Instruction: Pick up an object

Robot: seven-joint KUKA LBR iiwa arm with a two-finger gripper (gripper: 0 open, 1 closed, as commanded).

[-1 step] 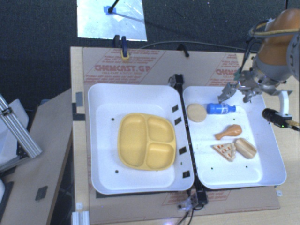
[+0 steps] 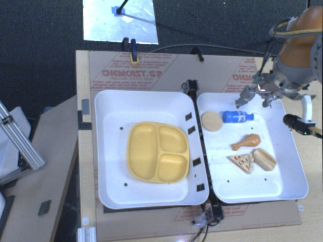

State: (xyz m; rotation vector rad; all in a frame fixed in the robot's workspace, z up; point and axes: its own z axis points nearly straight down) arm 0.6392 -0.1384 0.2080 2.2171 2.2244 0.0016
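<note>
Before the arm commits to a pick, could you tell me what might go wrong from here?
1. The blue bottle lies on its side and may roll away from the gripper above it.
2. The pizza slice, bread roll and chicken drumstick sit close together, so neighbours could be knocked.
3. The round cookie lies near the bin wall, limiting clearance.

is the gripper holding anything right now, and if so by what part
Nothing is held. The gripper hangs open above the right bin's far edge, apart from the blue bottle lying below it.
</note>
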